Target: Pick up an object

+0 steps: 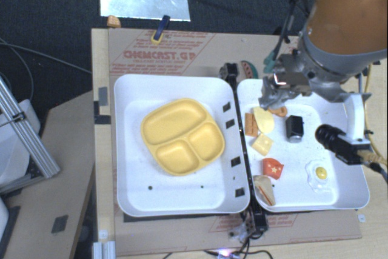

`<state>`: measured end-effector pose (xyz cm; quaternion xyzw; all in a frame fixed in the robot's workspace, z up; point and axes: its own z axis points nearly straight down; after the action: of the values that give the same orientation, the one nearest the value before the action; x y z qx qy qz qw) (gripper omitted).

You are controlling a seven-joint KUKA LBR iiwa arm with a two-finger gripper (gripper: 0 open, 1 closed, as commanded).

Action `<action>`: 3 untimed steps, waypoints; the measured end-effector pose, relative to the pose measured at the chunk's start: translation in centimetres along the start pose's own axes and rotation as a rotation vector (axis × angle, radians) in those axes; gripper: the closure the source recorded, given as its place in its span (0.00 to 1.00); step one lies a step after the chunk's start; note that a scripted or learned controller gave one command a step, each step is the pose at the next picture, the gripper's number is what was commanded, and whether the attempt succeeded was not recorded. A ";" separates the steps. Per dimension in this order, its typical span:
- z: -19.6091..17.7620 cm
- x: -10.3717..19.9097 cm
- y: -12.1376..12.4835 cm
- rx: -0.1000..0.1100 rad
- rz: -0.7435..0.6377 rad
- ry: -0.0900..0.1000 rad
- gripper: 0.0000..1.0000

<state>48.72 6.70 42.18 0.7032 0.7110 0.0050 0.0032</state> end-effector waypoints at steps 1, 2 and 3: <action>-2.8 8.1 0.0 0.006 -0.002 0.001 1.00; 6.1 17.3 -0.2 0.019 -0.001 -0.003 1.00; 4.4 16.8 0.1 0.009 0.007 0.000 1.00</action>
<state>48.71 23.46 37.81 0.7057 0.7085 0.0020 0.0001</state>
